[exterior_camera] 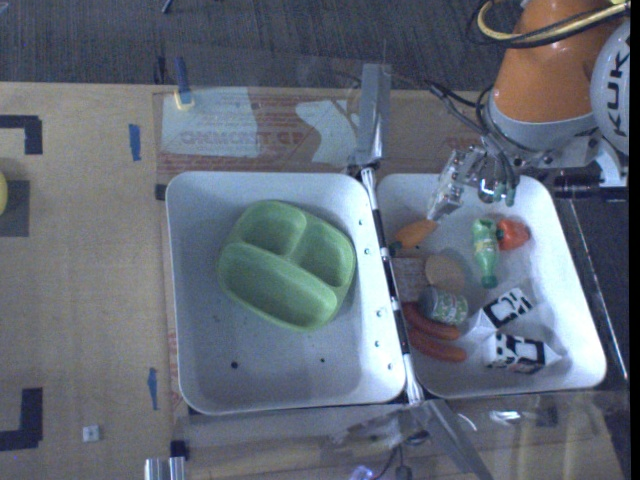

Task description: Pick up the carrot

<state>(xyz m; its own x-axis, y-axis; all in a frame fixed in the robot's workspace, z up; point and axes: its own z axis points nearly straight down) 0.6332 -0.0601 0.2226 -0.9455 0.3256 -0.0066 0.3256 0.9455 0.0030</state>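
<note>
The carrot (415, 233), a short orange piece, lies near the left wall of the right bin (575, 268), toward its back. My gripper (468, 186) hangs over the back of that bin, up and to the right of the carrot and apart from it. Its fingers (447, 186) stand open with nothing between them. The orange-banded wrist sits above it at the upper right.
A green bottle (485, 251), a red-orange item (513, 233), a brown disc (445, 270), a can (443, 306), two sausages (435, 334) and two black-and-white pieces (516, 351) share the right bin. A green divided plate (288, 265) lies in the left bin (200, 368).
</note>
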